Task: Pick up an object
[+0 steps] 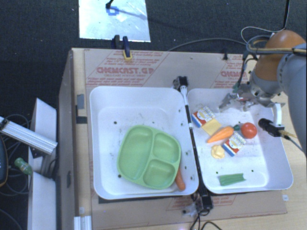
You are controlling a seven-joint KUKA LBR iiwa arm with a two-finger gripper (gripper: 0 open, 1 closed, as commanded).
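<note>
The right bin (276, 169) holds several toy foods. An orange carrot (220, 134) lies in its middle beside a red tomato (248, 130). A yellow cheese slice (211, 126) and a red-and-white packet (204, 115) lie toward the far left. A second packet (233, 145), a small yellow piece (218, 152) and a green bean pod (231, 178) lie nearer the front. My gripper (237, 101) hangs over the bin's far edge, above and behind the tomato. It is open with nothing between its fingers.
The left bin (108, 114) carries a green divided plate (149, 156), with an orange sausage-like piece (180, 181) at the plate's right rim. The rim where the bins meet (188, 123) runs down the middle. The arm (280, 61) enters from the upper right.
</note>
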